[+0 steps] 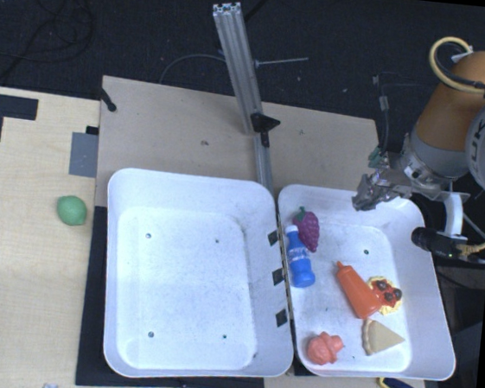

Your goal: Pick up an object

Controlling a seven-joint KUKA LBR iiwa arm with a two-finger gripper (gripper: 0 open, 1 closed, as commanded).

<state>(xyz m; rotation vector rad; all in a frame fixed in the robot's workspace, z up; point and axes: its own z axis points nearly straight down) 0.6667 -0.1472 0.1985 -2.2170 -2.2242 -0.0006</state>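
Nearest the camera, a pink toy [323,348] lay in the right bin [434,341], alongside an orange bottle [355,290], blue bottle [298,258] and purple grapes [309,228]. Whether the gripper [373,195] above the bin's far rim was clenched couldn't be told. No writing was readable.

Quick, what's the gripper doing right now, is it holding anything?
Gripper: above the back edge of the right bin, nothing seen in it; open or closed cannot be told.

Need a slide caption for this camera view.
Gripper above right white bin holding blue bottle, purple grapes, orange bottle.
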